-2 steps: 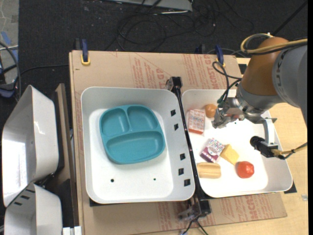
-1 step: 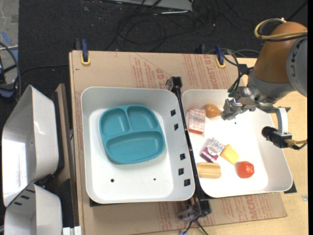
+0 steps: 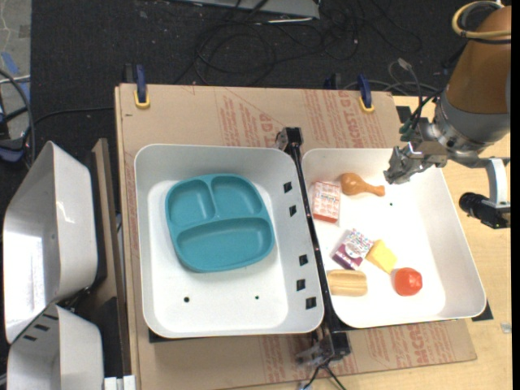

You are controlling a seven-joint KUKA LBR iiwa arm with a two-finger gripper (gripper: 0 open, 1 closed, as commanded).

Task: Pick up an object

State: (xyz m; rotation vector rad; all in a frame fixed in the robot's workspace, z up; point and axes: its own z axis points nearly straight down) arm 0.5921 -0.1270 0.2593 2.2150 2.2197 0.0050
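Now I hover my gripper (image 3: 400,169) just beside the toy drumstick (image 3: 360,185), finger state unclear; next, descend and pinch.

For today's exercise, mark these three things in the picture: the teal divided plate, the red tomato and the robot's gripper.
teal divided plate (image 3: 219,222), camera view, on its large lower compartment.
red tomato (image 3: 407,281), camera view, on its middle.
gripper (image 3: 399,171), camera view, at its fingertips above the right bin.

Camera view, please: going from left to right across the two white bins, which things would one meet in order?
Teal divided plate → pink box → hot dog bun → yellow cheese wedge → red tomato.
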